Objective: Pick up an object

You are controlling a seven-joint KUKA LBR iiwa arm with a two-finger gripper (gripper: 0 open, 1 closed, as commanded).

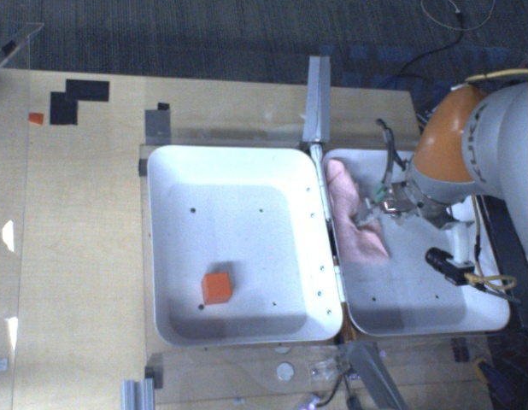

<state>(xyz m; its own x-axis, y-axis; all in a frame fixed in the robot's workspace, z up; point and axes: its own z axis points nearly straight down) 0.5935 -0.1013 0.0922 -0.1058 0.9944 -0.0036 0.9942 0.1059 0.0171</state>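
A pink cloth-like object (354, 214) lies along the left wall of the right bin (435, 319). My gripper (369, 213) is low in that bin, its tip at the right edge of the pink object, touching or just above it. The arm with its orange band (443, 148) reaches in from the right. An orange cube (217, 288) rests in the front part of the left bin (170, 229), far from the gripper.
A metal divider post (317, 101) stands at the back between the two bins. Black cables (452, 267) hang by the wrist over the right bin. Black blocks (76, 99) and a small orange piece (36, 119) sit on the bench at the far left.
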